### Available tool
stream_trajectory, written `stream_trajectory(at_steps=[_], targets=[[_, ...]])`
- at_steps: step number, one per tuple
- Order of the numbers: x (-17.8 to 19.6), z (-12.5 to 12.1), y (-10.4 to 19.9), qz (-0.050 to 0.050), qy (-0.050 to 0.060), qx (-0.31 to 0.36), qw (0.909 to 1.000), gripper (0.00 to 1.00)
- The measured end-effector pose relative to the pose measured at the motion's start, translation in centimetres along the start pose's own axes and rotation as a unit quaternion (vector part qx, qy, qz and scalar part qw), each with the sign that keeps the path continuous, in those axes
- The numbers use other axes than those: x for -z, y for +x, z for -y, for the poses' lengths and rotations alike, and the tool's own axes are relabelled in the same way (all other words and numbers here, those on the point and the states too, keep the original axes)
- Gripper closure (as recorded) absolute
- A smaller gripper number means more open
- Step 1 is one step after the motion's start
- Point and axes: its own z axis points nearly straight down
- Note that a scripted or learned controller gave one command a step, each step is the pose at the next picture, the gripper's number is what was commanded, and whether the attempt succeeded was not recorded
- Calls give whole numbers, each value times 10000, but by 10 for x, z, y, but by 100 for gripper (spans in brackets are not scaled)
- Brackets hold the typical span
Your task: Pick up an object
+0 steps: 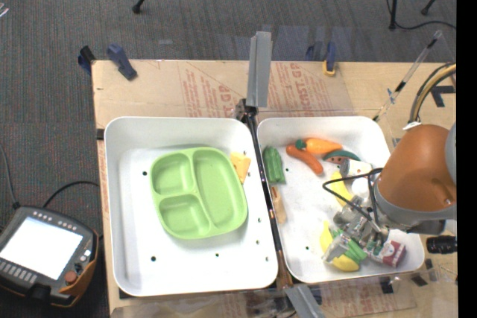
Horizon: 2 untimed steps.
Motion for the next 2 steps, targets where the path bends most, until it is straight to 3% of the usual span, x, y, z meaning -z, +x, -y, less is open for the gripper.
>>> stream_trajectory(at_steps=[1,2], targets=[[2,-114,-97,20,-15,-739,9973,0],[1,-38,-71,13,3,-1140,9935,0]])
